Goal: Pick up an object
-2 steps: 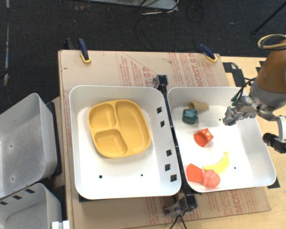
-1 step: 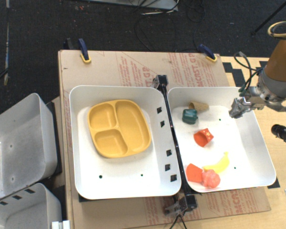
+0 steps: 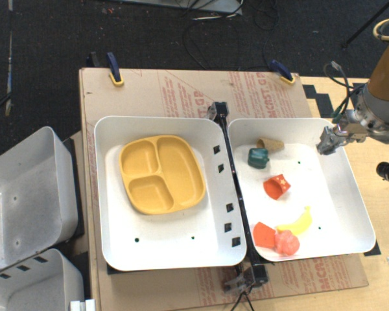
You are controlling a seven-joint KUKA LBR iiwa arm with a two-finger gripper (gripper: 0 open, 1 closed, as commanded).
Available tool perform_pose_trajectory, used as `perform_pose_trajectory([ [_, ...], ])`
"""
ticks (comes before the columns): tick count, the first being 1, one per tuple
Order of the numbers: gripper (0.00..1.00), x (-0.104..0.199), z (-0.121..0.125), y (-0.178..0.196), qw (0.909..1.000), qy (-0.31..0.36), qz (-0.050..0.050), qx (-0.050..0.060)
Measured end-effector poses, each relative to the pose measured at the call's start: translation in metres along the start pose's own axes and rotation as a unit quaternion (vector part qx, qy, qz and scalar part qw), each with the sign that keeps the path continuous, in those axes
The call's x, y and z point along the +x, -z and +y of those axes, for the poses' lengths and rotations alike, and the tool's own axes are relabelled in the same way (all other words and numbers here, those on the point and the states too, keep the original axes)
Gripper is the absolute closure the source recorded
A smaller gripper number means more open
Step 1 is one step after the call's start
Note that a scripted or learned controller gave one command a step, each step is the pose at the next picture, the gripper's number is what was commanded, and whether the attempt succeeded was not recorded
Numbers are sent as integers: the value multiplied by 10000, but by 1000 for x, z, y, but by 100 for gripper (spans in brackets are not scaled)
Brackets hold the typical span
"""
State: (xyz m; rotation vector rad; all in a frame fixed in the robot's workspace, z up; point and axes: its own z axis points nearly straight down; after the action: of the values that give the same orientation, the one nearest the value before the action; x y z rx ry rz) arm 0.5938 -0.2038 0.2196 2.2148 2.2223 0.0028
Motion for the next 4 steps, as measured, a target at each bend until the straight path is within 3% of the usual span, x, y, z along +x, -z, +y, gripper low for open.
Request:
perform_pose_trajectory([
  [2, 100, 102, -32, 9, 10000, 24, 20, 22],
  [4, 100, 228, -59, 7, 10000, 31, 22, 32],
])
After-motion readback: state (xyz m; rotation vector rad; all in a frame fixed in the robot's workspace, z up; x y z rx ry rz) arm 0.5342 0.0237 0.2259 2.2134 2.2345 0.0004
